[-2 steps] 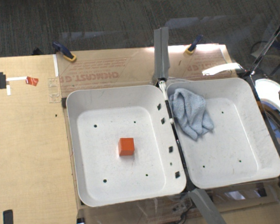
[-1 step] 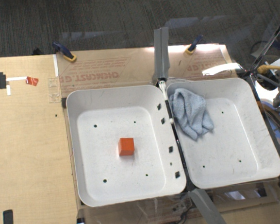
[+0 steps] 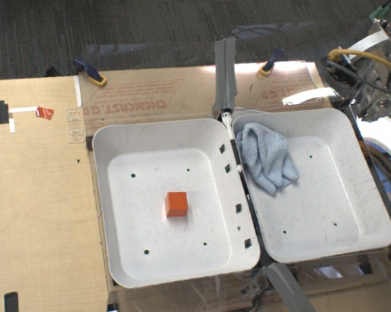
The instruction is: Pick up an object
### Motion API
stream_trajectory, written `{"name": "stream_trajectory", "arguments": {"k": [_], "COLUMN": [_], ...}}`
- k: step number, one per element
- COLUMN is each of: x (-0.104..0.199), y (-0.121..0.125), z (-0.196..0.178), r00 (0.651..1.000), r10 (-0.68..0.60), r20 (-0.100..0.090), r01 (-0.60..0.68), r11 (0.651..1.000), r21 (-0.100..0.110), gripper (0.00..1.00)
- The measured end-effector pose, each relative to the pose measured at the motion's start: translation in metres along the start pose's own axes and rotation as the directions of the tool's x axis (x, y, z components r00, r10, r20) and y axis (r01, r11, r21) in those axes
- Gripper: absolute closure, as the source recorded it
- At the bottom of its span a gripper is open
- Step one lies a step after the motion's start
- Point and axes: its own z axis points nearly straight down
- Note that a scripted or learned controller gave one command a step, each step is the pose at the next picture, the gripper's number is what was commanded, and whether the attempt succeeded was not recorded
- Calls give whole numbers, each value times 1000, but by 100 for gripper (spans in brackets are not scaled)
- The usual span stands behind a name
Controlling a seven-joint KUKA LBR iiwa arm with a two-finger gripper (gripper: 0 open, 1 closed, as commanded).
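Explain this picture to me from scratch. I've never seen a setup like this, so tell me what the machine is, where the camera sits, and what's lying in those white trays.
This is one photo from a camera fixed above a workbench, looking down at a slant. Two shallow white bins sit side by side. The left bin holds a small orange-red block, lying alone near its middle. The right bin holds a crumpled grey-blue cloth, bunched in the back corner by the divider between the bins. The machine is a robot arm that works from the right side; at the right edge you can see cables and hardware. Its job is to pick up an object. At this moment both the block and the cloth rest in their bins, and nothing is touching either one.
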Motion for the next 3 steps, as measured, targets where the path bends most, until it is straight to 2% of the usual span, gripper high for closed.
{"name": "stream_trajectory", "arguments": {"k": [1, 2, 3], "x": [-45, -104, -104], "y": [47, 75, 75], "z": [-49, -49, -49], "r00": [996, 1000, 1000], "r10": [-92, 1, -1], "r20": [0, 0, 1], "r01": [92, -1, 1], "r11": [996, 1000, 1000], "r21": [0, 1, 1], "gripper": [100, 100, 0]}}
